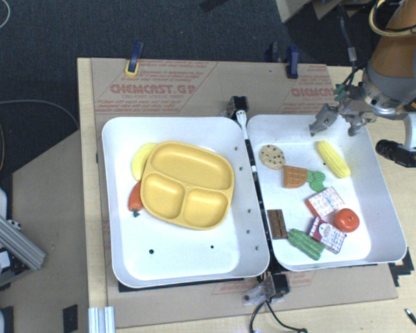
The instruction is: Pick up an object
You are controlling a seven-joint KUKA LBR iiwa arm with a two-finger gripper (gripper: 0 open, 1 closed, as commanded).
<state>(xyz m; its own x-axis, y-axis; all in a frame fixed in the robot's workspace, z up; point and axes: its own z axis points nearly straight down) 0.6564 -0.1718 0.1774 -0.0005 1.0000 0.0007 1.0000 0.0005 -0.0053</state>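
Note:
My gripper [336, 125] hangs open over the far edge of the right bin [383, 198], with nothing between its fingers. Just below it lies a yellow corn cob [333, 159]. A round cookie [271, 156] sits to the left of the corn. An orange carrot piece [296, 177] with a green top [317, 180] lies in the middle. Nearer the front are a red-and-white packet [324, 203], a red tomato [346, 220], a second packet [329, 235], a brown chocolate bar [276, 223] and a green pickle [304, 243].
The left bin [121, 234] holds a yellow divided tray [187, 184], with a yellow piece [141, 159] and a red pepper [135, 198] tucked at its left side. A black divider clip [239, 106] sits between the bins at the back.

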